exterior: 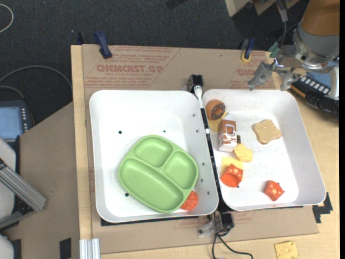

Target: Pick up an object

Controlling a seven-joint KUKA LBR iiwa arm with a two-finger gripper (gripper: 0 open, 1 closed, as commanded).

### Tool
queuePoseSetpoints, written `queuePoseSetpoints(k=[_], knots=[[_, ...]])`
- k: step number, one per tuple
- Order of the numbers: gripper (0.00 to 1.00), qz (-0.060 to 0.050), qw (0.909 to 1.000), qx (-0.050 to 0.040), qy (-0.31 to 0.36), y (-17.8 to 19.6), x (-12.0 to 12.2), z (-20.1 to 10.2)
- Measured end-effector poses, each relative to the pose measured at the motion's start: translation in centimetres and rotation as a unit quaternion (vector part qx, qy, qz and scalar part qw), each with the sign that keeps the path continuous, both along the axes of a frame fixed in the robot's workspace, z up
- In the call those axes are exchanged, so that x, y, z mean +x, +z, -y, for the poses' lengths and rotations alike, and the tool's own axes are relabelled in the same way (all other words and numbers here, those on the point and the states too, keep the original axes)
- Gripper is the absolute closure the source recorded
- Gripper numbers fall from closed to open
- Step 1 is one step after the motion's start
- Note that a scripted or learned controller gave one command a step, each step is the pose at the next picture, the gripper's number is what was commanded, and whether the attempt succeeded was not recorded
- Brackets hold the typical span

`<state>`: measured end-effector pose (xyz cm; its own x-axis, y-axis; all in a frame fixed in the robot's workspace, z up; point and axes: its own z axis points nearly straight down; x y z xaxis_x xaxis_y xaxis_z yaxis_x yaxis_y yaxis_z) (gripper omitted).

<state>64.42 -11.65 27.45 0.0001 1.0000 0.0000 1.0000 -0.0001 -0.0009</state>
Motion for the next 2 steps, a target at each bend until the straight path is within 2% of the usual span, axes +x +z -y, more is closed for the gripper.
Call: queuePoseSetpoints(k=[1, 2], knots=[[0.00, -0.008, 1.0000, 0.0019, 0.000, -18.8, -2.6, -2.6], [0.00, 0.002, 1.0000, 0.0005, -0.002, -18.8, -6.4, -1.8]])
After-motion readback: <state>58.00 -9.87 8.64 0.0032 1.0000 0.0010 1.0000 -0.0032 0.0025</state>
